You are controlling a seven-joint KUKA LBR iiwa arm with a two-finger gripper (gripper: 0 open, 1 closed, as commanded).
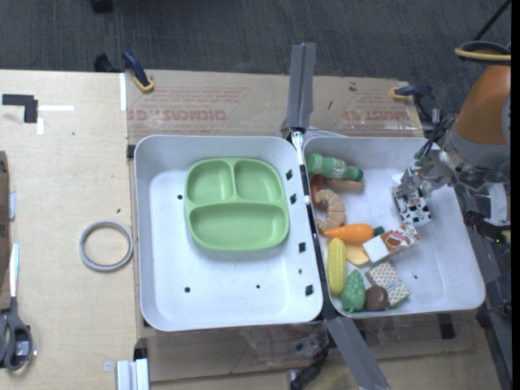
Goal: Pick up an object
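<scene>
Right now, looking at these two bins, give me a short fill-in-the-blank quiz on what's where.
1. The green divided plate lies in the ____ bin.
2. The orange carrot lies in the ____ bin.
3. The tape ring lies on the bench, to the ____ of both bins.
4. The tool is over the ____ bin.

Missing words: left; right; left; right

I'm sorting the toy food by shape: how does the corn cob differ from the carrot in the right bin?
The corn cob is yellow; the carrot is orange with a green tip. The corn cob lies lengthwise along the bin's left wall, while the carrot lies across, at a right angle to it. The corn cob keeps an even width; the carrot tapers toward one end. Both are long toy vegetables lying flat in the right bin.
</scene>
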